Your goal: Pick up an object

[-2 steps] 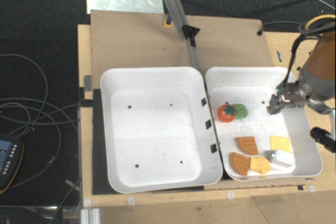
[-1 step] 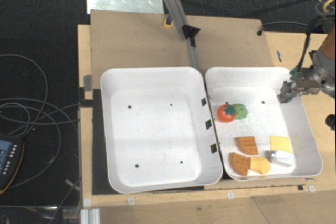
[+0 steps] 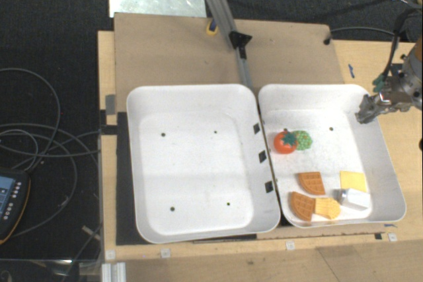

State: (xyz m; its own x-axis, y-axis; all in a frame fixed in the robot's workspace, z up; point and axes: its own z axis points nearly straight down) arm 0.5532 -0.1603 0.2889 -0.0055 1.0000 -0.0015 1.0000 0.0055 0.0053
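My gripper (image 3: 367, 110) hangs over the right bin's (image 3: 330, 97) far right rim, with nothing seen between its fingers. In that bin lie a red tomato (image 3: 285, 142) touching a green leafy piece (image 3: 302, 139), a brown waffle (image 3: 311, 183), a second brown waffle (image 3: 302, 206), an orange-yellow piece (image 3: 328, 209), a yellow block (image 3: 353, 179) and a small white and grey item (image 3: 351, 197). All of them sit to the left of and nearer than the gripper.
The left bin (image 3: 192, 162) sits beside the right one, joined by black clips. A grey pole (image 3: 218, 0) slants across the back of the bench. Cables lie on the floor at left.
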